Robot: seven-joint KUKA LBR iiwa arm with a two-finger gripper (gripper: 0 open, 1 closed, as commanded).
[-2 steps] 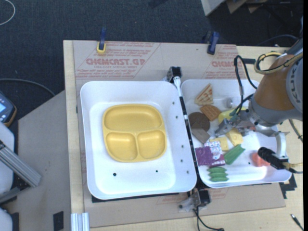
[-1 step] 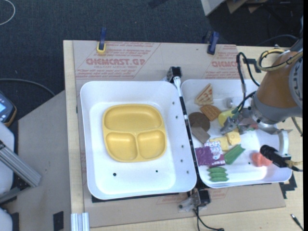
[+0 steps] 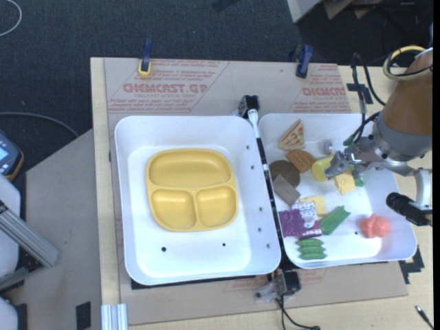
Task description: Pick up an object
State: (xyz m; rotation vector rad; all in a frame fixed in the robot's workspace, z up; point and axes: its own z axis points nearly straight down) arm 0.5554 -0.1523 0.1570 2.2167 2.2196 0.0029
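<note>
The arm (image 3: 405, 108) sits highest, so closest to the cam, w/ its hand (image 3: 342, 162) low in the right bin (image 3: 395, 249). I can't tell if the hand is spread or pressed together; the wrist hides it. I see nothing held.

Right by the hand are a yellow lump (image 3: 321, 169) and a yellow block (image 3: 346, 183). I think one of these is the thing to pick.

What could go wrong: they look small, smooth and hard, like plastic, so one may slip or pop out. They are close together, so the hand may push one away or hit both.

Going out: a flat brown cookie (image 3: 301, 160), a sandwich wedge (image 3: 292, 136), a brown round disc (image 3: 283, 172). Lower down: a thin purple packet (image 3: 298, 222), a bumpy green bean pod (image 3: 311, 247), a soft-looking pink lump (image 3: 375, 226). It's a crowded pile, so bumps are likely.

The left bin (image 3: 127, 184) holds a shiny yellow tray (image 3: 191, 188) w/ 3 dips. Both bins rest on the tabletop (image 3: 206, 81).
</note>
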